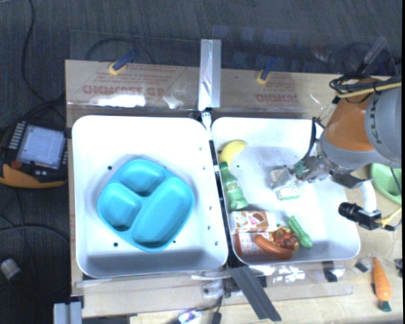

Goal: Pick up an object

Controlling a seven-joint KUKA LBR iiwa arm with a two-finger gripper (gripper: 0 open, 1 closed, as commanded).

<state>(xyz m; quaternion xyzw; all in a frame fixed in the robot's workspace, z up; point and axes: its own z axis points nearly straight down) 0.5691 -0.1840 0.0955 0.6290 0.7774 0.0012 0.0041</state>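
So the right bin point(337, 248) held everything; my gripper point(302, 170) sat mid-bin with the small crinkled packet point(283, 179) just left of it, touching or nearly, and I couldn't tell its grip state.

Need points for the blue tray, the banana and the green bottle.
blue tray point(145, 202), camera view, on its centre divider in the left bin.
banana point(231, 149), camera view, mid-body, right bin's top left.
green bottle point(233, 193), camera view, on its label area.
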